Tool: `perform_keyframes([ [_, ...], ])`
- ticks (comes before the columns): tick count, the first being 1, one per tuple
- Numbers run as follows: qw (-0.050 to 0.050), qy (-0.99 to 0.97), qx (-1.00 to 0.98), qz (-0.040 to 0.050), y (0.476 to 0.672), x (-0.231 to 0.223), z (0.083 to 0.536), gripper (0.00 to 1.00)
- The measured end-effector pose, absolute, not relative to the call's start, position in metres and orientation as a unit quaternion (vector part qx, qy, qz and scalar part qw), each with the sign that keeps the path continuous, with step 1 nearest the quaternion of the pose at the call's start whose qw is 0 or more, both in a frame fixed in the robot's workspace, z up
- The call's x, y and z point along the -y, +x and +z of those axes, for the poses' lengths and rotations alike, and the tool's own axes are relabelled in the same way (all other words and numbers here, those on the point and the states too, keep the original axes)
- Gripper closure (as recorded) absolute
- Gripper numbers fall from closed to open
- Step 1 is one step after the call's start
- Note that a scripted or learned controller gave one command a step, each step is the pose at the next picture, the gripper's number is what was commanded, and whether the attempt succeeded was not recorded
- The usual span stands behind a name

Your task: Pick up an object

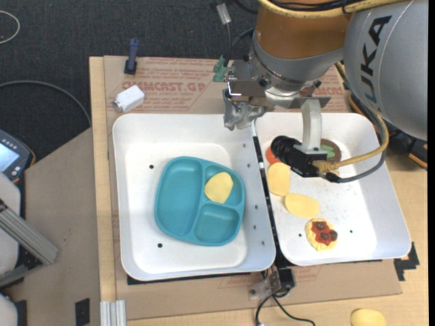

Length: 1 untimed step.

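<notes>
Over the far end of the seam where the two bins meet, the gripper (239,117) hangs low beneath the orange band of the arm. Whether it is apart or together cannot be told from this angle. Closest to it, just toward the near side and to the view's right, an orange-red piece (271,154) and a pale yellow slice (279,178) lie in the right bin (380,202). A second yellow slice (301,204) and a small pizza toy (321,234) lie farther off the same way. Nearward and to the view's left of the gripper, in the left bin (136,182), a teal divided plate (180,195) carries a yellow chip (219,187).
</notes>
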State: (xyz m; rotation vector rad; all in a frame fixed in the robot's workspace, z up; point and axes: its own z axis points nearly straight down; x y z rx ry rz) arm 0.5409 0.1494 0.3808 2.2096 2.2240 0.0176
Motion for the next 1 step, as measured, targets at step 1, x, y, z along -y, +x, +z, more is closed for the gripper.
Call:
perform_keyframes([
  [1,0.001,0.704,-0.71,0.0052,0.5788,-0.2298,0.4328,1.0],
])
